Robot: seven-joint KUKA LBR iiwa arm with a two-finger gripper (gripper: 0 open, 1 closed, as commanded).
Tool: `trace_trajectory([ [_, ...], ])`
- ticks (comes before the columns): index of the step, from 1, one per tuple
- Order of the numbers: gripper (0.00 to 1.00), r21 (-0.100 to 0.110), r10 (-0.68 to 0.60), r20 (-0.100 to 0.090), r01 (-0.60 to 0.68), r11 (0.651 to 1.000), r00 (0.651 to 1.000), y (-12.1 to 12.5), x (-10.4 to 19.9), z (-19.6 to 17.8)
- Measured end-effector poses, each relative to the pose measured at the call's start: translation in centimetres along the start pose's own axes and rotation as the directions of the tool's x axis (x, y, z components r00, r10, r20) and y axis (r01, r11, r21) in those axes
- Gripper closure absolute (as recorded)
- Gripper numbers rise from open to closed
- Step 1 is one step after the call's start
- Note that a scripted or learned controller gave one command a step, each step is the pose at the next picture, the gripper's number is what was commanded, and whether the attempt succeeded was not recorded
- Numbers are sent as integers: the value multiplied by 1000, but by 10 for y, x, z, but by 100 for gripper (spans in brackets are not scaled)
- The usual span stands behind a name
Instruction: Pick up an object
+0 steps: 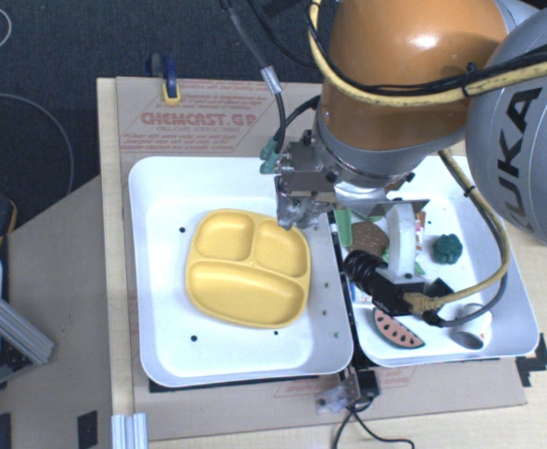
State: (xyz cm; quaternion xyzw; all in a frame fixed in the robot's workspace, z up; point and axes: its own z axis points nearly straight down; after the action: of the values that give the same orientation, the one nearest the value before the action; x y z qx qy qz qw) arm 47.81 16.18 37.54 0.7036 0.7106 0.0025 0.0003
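Step in hand: the approach, as I judge it. The pincer hangs low at the inner edge of the left bin, just over the far right corner of the yellow plate; nothing can be seen in its hold.
Pincer state: I cannot tell whether it is apart or together. The wrist above it covers most of it and only a dark tip shows.
Likely target: the yellow plate, a divided dish lying flat and right way up in the middle of the left bin, alone there. This is a guess from how near it is.
Other candidates: in the right bin lie a watermelon slice at the near edge, a spoon near it, a green lump further back and a brown lump close to the dividing wall.
Next move calls for: a straight descent onto the plate's raised rim, one side inside and one outside. The rim is thin and the plate is broad and smooth, so a shallow bite may slip.
Hidden: the arm blocks the far half of the right bin.
Hard to make out: a white and green clutter beside the brown lump; I cannot name it.
Contact: whether the pincer touches the plate or hovers above it cannot be told.
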Motion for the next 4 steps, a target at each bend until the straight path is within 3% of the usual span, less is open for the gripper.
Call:
trace_trajectory([
  [2,100,-1,5,2,-5,1000,1000,2,-4,-19],
  [3,100,-1,4,0,-4,1000,1000,2,47,-54],
  [4,100,8,15,4,-15,1000,1000,1,-12,-39],
])
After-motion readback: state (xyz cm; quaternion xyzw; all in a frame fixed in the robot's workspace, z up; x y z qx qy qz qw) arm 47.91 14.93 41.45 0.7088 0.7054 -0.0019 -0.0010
